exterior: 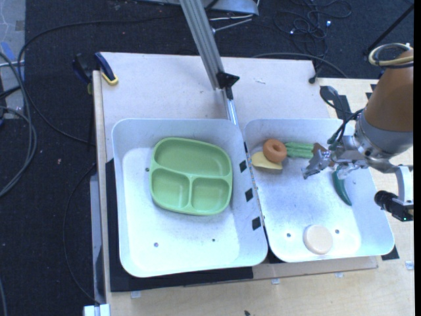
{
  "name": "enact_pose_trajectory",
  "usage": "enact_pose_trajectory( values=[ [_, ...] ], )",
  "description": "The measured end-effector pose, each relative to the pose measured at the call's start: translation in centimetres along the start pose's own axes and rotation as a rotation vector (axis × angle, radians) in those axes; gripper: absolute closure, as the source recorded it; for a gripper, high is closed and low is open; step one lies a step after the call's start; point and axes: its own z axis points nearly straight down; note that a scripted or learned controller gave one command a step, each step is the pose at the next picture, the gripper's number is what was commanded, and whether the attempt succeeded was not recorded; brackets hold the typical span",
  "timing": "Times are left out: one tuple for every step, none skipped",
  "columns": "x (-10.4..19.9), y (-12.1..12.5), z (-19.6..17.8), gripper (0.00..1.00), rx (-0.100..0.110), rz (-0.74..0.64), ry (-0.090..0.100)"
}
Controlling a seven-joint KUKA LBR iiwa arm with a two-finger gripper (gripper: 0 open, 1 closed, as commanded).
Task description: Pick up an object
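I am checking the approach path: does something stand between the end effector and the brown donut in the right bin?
Nothing visible blocks it. The end effector sits right of the brown ring-shaped donut; a long green vegetable-shaped toy lies along that gap, low on the shallow white right bin.

Bright even overhead light, soft shadows, slight blur.

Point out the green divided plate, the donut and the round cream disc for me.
green divided plate (191, 176): camera view, its middle ridge.
donut (274, 151): camera view, on its ring.
round cream disc (318, 239): camera view, top face centre.
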Motion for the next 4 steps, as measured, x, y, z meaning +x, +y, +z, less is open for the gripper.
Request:
enact_pose_trajectory(
  values=[
    [-0.8, -0.2, 6.0, 0.00, 0.001, 0.001, 0.000],
    [-0.7, -0.2, 11.2, 0.00, -0.002, 0.000, -0.001],
    [-0.8, -0.1, 9.9, 1.00, -0.006, 0.001, -0.003],
    [-1.4, -1.0, 4.8, 1.00, -0.005, 0.001, -0.001]
  ],
)
